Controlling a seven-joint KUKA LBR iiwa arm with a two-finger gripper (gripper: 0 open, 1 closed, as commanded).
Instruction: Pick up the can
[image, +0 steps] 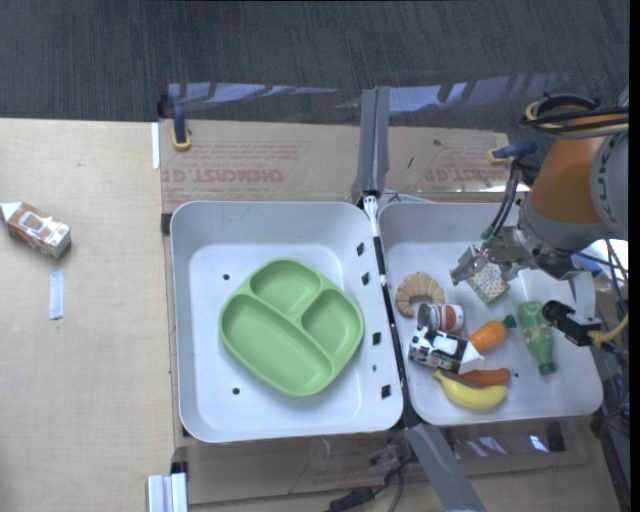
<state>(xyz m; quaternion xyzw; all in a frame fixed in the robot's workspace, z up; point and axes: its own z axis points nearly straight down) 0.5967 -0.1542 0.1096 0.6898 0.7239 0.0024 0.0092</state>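
Note:
The can is small and white with a red-orange end. It lies on its side in the right bin, left of the middle. My gripper hangs over the bin's upper middle, up and to the right of the can and apart from it. A speckled beige cube sits right at the gripper's tip; whether it is gripped I cannot tell. The arm's orange band rises at the right.
Around the can lie a croissant, a black-and-white box, a carrot, a banana and a green bottle. The left bin holds a green divided plate. A small carton lies on the bench, far left.

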